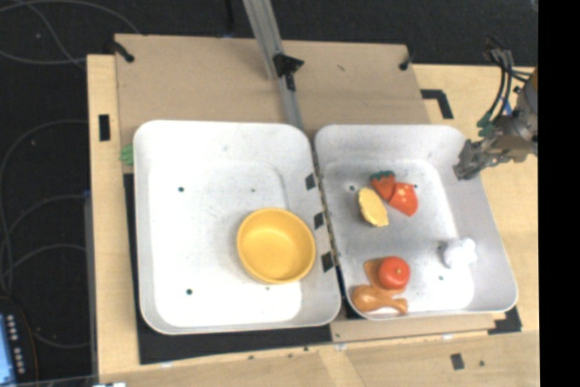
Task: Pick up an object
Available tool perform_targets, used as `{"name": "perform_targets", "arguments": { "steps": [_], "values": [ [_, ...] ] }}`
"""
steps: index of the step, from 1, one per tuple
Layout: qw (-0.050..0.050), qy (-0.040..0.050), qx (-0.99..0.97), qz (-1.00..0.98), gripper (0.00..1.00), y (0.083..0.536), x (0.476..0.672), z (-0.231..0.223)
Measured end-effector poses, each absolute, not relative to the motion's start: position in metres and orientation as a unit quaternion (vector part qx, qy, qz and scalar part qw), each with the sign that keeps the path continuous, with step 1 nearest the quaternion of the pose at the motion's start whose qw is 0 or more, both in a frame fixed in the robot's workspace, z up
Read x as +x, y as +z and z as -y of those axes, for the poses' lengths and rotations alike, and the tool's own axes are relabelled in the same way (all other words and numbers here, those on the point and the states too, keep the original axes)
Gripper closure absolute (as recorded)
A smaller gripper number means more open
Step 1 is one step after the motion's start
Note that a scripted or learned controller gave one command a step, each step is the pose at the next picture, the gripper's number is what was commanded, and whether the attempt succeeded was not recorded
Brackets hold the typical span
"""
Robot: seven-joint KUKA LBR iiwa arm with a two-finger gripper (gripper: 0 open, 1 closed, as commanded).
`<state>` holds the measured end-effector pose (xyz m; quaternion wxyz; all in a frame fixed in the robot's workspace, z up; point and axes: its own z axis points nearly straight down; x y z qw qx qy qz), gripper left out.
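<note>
Bench (227,77): brown board under my two bins, black floor around it.
Pole (258,4): grey metal, slanting from the top edge down to where my bins meet.
Cables (45,32): thin loops on the floor, off the bench's left edge.

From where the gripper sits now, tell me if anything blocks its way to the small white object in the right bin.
Nothing visible does. The gripper hangs over the right bin's upper right rim, and only bare bin floor lies between it and the small white object. The red and yellow toy foods sit further left.
</note>
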<state>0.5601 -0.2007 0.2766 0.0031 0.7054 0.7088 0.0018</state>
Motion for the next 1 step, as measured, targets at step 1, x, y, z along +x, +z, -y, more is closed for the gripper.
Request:
{"name": "perform_targets", "arguments": {
  "steps": [1],
  "values": [
    [0.001, 0.001, 0.705, -0.71, 1.0, 0.28, 0.5774, 0.1548]
  ]
}}
